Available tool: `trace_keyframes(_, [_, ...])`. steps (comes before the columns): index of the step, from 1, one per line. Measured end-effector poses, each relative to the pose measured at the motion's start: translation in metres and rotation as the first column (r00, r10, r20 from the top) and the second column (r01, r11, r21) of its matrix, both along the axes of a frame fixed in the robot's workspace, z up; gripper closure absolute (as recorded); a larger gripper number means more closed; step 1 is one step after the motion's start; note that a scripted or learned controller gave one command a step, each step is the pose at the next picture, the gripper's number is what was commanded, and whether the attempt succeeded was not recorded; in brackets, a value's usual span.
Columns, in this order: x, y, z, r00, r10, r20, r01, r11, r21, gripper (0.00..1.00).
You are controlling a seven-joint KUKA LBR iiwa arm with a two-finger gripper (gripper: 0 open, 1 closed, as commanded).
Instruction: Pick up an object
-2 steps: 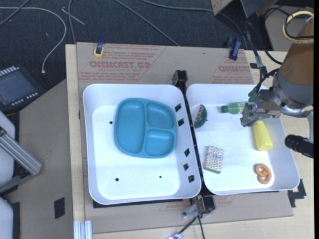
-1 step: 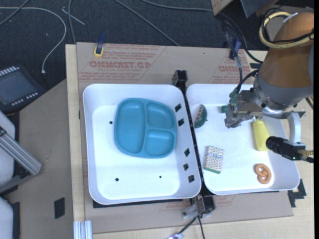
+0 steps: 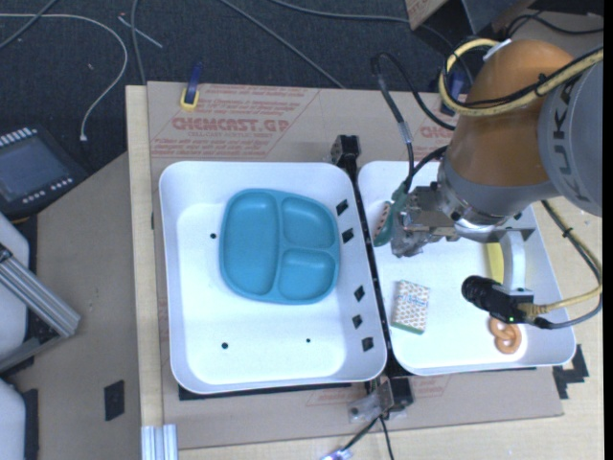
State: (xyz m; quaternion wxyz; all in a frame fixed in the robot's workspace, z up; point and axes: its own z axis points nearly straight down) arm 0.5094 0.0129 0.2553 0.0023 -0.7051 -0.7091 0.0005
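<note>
My gripper [image 3: 410, 234] hangs low over the upper left part of the right bin [image 3: 450, 353], under the grey and orange arm. A small green and reddish object [image 3: 383, 222] lies right against the gripper's left side, by the bin's left wall; whether it is between the jaws is hidden. A small pale box with a dotted pattern [image 3: 410, 307] lies just below the gripper, apart from it. A yellow object [image 3: 495, 261] shows partly under the wrist. An orange-brown ring-shaped piece [image 3: 506, 337] lies at the bin's lower right.
The left bin [image 3: 192, 286] holds a blue divided plate [image 3: 280, 245]. A black divider with clips [image 3: 356, 257] runs between the two bins. Cables trail across the dark floor behind the bench.
</note>
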Motion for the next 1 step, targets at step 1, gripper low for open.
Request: trace_keyframes(1, [-0.0021,0.0439,-0.0126,1.0,-0.001,-0.001,0.001,1.0,0.0,1.0])
